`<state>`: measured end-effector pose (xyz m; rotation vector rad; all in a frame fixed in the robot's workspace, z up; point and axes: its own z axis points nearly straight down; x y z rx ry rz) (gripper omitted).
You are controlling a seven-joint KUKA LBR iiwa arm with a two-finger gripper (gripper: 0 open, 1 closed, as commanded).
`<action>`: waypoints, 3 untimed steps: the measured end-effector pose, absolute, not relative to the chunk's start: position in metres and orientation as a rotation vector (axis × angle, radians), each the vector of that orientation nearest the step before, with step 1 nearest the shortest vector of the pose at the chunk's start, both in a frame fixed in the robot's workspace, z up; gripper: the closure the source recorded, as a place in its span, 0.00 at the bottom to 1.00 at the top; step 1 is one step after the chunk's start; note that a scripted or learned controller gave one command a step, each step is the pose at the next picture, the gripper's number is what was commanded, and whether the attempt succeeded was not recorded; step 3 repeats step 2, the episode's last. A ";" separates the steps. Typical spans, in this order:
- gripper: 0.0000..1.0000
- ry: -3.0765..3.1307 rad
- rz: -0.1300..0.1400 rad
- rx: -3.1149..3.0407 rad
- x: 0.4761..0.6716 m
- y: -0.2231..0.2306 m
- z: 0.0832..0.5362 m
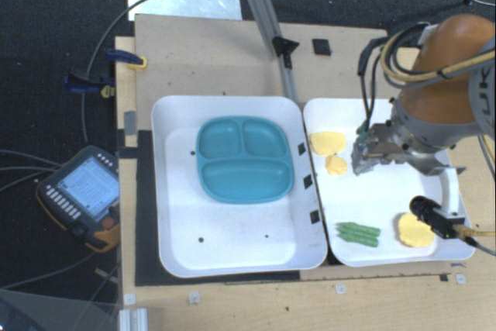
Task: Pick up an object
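From above, the gripper [363,159] hangs low in the right bin [387,201], just at 3 o'clock of two yellow pieces [331,151]; whether it is apart or together cannot be told. Green beans [357,233] and another yellow piece [415,232] lie toward 6 o'clock, while a teal divided plate [244,159] sits in the left bin [178,229].

Glossy white plastic bins [232,260], smooth teal plastic plate [245,160], matt wooden bench [209,58]

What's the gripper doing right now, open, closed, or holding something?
Gripper: cannot be told; it hangs low over the right white bin, beside the small yellow piece, with nothing seen held.
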<state>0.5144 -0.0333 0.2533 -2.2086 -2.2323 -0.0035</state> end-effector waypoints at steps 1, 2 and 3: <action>1.00 -2.231 -0.002 -2.208 0.517 0.023 0.236; 1.00 -2.233 -0.005 -2.208 0.519 0.078 0.242; 1.00 -2.233 -0.005 -2.208 0.519 0.078 0.242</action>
